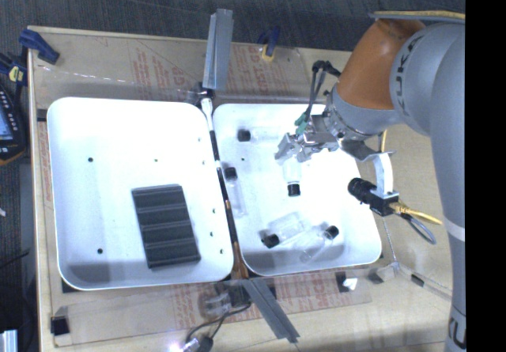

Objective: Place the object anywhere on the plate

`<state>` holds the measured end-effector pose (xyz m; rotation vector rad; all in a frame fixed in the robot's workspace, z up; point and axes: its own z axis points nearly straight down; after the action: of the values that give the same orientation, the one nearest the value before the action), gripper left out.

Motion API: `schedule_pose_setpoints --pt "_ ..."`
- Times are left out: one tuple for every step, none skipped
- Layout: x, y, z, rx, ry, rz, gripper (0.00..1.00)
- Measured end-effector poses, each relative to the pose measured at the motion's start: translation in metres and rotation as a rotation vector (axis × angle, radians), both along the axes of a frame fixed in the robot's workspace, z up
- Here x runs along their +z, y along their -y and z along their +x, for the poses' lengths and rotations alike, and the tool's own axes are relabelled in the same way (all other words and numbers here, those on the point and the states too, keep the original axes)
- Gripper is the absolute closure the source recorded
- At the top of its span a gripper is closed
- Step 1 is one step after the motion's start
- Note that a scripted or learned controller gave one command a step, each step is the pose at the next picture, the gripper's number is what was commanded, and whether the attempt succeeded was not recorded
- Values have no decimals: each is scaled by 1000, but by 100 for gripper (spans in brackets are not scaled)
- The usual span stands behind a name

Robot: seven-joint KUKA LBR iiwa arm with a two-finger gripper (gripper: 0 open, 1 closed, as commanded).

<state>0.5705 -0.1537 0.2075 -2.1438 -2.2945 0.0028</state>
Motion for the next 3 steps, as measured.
schedule_pose_setpoints --pt "10 -121 49 172 0 1 100" --pt "-17 -175 -46 302 -4 1 100" --pt "-86 -261 -96 93 -6 0 100"
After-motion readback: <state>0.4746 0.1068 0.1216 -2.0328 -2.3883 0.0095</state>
